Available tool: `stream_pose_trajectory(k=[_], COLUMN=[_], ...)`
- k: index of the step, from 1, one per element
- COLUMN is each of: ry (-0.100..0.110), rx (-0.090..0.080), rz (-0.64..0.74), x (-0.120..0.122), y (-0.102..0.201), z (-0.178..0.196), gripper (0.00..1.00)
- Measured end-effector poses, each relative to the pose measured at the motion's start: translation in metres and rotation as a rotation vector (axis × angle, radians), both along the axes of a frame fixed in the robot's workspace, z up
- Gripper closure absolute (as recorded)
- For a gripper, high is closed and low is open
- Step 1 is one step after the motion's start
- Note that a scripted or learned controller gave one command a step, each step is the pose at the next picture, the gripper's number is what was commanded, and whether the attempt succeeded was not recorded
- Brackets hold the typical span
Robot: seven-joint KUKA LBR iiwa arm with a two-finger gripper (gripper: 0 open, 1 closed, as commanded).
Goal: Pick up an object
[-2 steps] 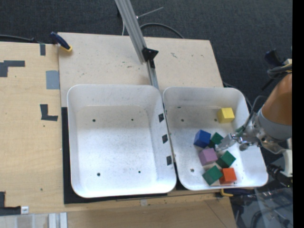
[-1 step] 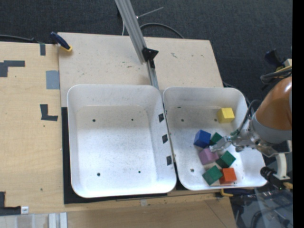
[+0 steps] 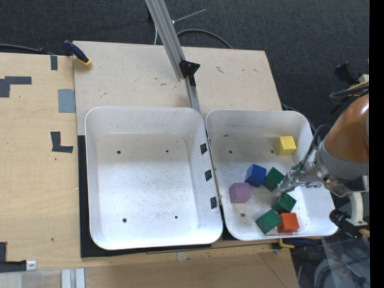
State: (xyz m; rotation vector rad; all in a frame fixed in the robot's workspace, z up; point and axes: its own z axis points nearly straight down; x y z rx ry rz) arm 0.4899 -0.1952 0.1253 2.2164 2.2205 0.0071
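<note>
The right bin (image 3: 258, 120) holds several small blocks. A yellow cube (image 3: 285, 144) lies near its far right side. A blue cube (image 3: 255, 174) and a green cube (image 3: 274, 178) sit side by side in the middle. A pale purple cube (image 3: 240, 192) lies to their left. Near the front are two more green blocks (image 3: 285, 203) (image 3: 268, 221) and an orange cube (image 3: 288, 222). My gripper (image 3: 292, 182) reaches in from the right, low over the bin, its tip right beside the middle green cube and just above the green block nearer the front.
The left bin (image 3: 144, 116) stands beside the right one, sharing a raised middle wall (image 3: 210, 179). A slanted metal rail (image 3: 171, 32) crosses the bench behind the bins. The arm's orange band (image 3: 354, 131) hangs over the right bin's right rim.
</note>
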Motion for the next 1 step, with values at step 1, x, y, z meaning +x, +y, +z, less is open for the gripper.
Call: stream_pose_trajectory(k=[1], ry=[0.005], rx=[-0.002], rz=[-0.001], x=[-0.0060], y=[-0.0077], z=[0.0519], gripper=[1.00])
